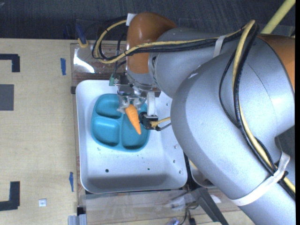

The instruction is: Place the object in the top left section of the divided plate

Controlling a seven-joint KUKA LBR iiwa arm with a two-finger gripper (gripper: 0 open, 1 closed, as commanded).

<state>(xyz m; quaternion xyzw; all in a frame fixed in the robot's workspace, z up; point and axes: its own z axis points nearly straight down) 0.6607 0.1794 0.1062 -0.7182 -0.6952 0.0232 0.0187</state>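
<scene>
A blue divided plate (110, 125) lies in the left white bin (126, 172). An orange carrot (134, 119) hangs point-down over the plate's right side, its top end between the fingers of my gripper (129, 104). The gripper is shut on the carrot's thick end, just above the ridge between the plate's upper and right sections. The arm's wrist hides the plate's upper right rim.
The big grey arm covers the right bin and the whole right half of the view. Yellow and black cables loop above the bin's back edge (108, 46). A wooden bench surface (33, 125) with black and blue tape marks lies to the left.
</scene>
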